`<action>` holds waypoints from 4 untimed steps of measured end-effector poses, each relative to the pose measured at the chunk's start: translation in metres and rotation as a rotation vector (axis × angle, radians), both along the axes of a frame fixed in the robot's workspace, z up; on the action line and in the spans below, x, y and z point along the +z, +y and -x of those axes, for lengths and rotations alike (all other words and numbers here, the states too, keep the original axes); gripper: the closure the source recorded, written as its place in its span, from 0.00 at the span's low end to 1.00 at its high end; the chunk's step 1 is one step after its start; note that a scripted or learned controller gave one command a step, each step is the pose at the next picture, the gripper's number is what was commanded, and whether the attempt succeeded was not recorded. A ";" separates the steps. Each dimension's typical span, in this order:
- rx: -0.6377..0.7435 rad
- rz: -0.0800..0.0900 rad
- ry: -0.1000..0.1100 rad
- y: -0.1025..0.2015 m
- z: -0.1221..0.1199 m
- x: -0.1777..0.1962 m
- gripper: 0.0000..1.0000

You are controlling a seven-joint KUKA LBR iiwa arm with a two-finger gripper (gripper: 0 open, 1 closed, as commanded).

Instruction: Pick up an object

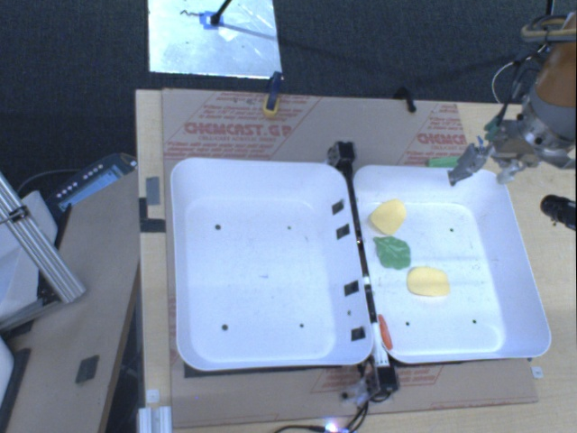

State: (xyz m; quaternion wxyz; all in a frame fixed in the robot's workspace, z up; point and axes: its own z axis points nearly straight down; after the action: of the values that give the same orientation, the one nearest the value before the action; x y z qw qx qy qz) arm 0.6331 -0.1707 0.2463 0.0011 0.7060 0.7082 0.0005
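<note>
Gripper: the grey two-finger gripper [480, 166] hangs over the back rim of the right bin; its fingers are spread apart with nothing between them.
Right bin: the shallow white plastic right bin [505, 278] holds three things near its left side.
Objects: a pale yellow rounded piece [389, 216], a flat green piece [393, 253] just below it, and a yellow oval lump [427, 282] lower right.
Left bin: the shallow white plastic left bin [261, 260] sits beside the right one.
</note>
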 end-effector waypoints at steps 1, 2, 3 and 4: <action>0.007 -0.005 0.008 0.074 0.016 -0.078 0.00; -0.002 -0.003 0.009 0.087 0.043 -0.167 0.00; -0.008 -0.001 0.008 0.041 0.123 -0.162 0.00; -0.001 0.000 -0.002 0.045 0.117 -0.151 1.00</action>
State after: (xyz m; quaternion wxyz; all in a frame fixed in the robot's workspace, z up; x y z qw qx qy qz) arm 0.5158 -0.1260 0.0953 0.0015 0.7063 0.7080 0.0013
